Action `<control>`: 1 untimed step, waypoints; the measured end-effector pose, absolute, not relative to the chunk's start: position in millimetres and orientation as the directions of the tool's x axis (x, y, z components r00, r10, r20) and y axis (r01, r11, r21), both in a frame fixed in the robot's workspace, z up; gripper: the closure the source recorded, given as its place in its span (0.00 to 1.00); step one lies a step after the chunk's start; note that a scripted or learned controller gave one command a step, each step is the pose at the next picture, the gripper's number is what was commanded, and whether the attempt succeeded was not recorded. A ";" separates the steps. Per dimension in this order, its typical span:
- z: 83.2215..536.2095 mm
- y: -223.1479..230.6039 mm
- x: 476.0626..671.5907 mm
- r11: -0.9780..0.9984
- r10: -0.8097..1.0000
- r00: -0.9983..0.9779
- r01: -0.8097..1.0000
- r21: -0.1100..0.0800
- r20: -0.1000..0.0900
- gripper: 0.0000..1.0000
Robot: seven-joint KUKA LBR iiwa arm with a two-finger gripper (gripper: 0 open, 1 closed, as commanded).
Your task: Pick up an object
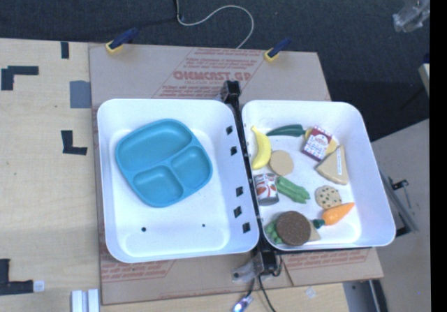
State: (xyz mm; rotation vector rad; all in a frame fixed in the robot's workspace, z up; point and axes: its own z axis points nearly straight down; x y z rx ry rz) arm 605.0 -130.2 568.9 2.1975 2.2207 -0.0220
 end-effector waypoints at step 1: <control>578.9 -129.6 605.5 0.011 1.000 -0.011 1.000 0.002 -0.024 1.00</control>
